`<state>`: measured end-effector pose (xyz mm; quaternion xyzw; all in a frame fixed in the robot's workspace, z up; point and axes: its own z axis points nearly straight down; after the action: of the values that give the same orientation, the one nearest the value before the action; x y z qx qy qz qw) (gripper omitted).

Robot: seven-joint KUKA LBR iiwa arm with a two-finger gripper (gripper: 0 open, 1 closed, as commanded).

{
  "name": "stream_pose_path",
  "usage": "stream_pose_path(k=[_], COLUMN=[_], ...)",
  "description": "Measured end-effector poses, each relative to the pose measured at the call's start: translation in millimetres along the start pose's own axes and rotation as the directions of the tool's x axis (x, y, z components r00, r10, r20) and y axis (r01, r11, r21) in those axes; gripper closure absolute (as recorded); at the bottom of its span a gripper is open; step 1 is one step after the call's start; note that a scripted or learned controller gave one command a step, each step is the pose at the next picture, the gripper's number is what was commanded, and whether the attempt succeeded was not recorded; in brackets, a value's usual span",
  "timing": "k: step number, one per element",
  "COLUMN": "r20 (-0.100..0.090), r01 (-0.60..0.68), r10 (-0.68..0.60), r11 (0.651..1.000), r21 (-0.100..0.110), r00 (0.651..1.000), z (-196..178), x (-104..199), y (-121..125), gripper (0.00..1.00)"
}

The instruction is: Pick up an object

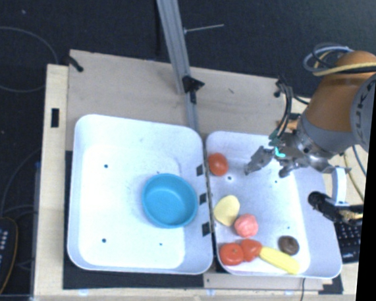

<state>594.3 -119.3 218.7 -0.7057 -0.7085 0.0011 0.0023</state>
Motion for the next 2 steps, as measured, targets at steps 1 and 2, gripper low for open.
stream_pose_path(k=[1, 2], r20=[0.001, 0.003], r01=[0.000, -0.005], r10=[0.000, 0.005], r11=[1.000, 1.000], r21=[-0.005, 0.002], r00=[1.000, 1.000], z=[-2, 61], x=[0, 0], y=[1, -6], gripper=[0.00, 0.00])
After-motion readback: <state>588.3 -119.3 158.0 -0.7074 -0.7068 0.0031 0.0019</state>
